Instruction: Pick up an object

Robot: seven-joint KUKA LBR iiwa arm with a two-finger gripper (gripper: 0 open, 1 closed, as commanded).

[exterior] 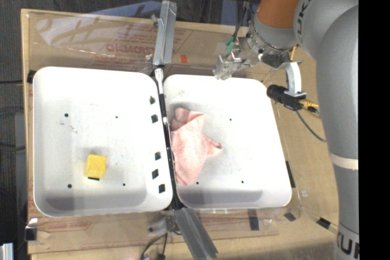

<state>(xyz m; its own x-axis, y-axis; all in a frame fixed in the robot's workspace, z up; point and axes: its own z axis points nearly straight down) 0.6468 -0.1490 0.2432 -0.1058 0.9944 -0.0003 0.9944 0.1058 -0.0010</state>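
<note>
pink cloth (190, 146) | right bin (268, 149), left side | soft, light, floppy, pinch a raised fold | tool (226, 67) at far edge, grip state can't tell

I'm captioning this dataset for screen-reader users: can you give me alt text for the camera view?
A grey robot arm reaches in from the right, its gripper poised above the far rim of the right bin, which holds a crumpled pink cloth against its left wall. The left bin holds a small yellow block.
</note>
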